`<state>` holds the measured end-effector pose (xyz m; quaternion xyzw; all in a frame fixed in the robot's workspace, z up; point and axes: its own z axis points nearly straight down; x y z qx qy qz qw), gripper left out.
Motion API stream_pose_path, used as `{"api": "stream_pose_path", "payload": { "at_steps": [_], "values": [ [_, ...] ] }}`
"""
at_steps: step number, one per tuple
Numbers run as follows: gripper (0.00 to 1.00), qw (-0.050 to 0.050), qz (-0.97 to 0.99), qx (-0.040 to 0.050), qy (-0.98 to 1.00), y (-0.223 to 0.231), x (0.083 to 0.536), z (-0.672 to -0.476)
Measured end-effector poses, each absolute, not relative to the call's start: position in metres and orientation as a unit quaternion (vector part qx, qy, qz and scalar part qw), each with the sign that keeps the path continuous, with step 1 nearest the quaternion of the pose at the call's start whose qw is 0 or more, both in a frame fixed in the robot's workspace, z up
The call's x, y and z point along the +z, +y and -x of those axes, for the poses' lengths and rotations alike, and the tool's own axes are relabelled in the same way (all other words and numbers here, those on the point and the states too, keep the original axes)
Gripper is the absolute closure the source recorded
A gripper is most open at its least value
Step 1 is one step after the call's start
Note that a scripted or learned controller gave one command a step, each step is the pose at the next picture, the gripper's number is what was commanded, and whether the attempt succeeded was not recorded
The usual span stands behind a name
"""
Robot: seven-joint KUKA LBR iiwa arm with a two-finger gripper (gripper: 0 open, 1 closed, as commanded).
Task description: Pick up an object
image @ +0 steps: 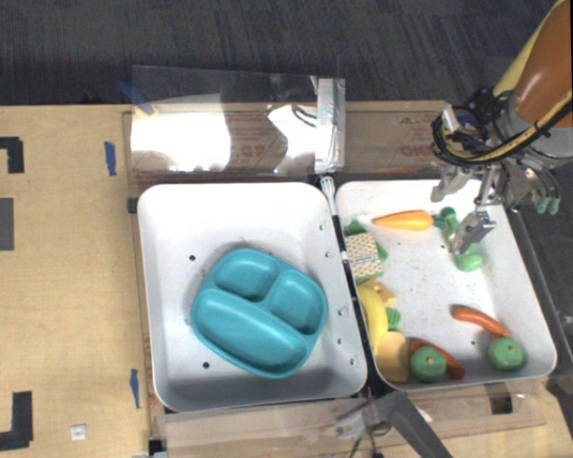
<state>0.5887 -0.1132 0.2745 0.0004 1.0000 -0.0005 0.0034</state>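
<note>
Your claw (478,228) hangs over the right bin (537,290), upper right corner. A small green piece (469,259) lies just beneath it; you cannot tell whether the claw is apart or together.

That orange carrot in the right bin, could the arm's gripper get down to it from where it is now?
Probably yes. The carrot lies alone on the bin floor with nothing on top of it, and the gripper hangs just to its right, over the same bin.

Grey arm (522,121), orange band (548,69), looped black cables (462,137)
</note>
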Motion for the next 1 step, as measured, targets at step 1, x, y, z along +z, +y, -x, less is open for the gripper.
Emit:
{"api": "stream_pose_path", "payload": {
  "at_steps": [1],
  "values": [
    [0.0, -0.003, -0.043, 0.0009, 0.999, -0.1422, 0.1488, -0.5415]
  ]
}}
